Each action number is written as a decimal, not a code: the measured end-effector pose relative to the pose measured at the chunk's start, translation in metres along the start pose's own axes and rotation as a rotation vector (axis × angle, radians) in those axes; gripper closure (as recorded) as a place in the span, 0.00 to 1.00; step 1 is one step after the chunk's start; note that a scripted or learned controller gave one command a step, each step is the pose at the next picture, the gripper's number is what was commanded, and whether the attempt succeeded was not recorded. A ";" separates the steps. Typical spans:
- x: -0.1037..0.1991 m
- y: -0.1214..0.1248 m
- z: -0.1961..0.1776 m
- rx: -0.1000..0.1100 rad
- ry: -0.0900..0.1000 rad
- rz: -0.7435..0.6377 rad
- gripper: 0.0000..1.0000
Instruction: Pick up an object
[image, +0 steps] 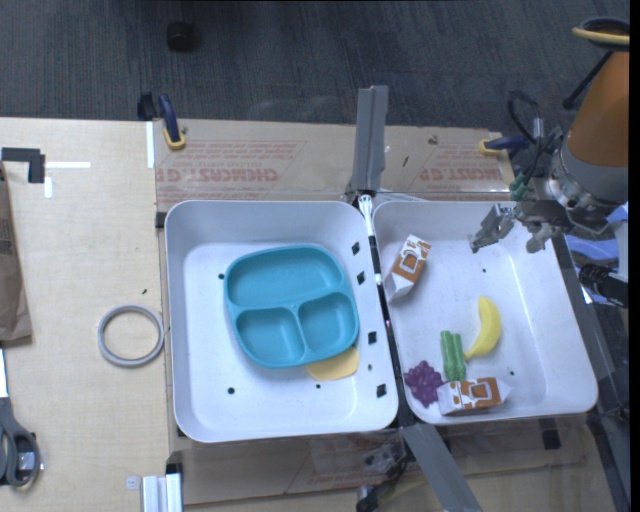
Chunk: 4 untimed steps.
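Note:
My gripper (514, 232) hangs over the far right part of the right bin (560, 330), its two fingers spread apart with nothing between them. Below it in that bin lie a yellow banana (485, 327), a green vegetable piece (452, 353), a purple grape bunch (423, 380), and a small orange-and-white carton (472, 396) near the front. Another orange-and-white carton (407, 266) lies by the bin's left wall. All of these lie apart from the gripper.
The left bin (190, 300) holds a blue divided plate (291, 305) with a yellow piece (335, 366) poking out under its front edge. A grey divider post (370, 135) stands behind the bins. On the bench at left lies a tape ring (130, 334).

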<state>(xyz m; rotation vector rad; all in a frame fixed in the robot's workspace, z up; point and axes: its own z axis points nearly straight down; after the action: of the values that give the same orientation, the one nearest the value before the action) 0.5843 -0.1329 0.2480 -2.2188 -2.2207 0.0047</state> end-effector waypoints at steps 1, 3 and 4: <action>0.049 -0.018 -0.075 -0.003 -0.001 -0.138 0.00; 0.004 -0.039 0.157 -0.001 0.001 -0.083 0.00; 0.038 -0.081 0.157 -0.001 0.001 -0.081 0.00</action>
<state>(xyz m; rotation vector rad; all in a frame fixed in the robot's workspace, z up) 0.5031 -0.0948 0.0910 -2.1267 -2.3089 0.0023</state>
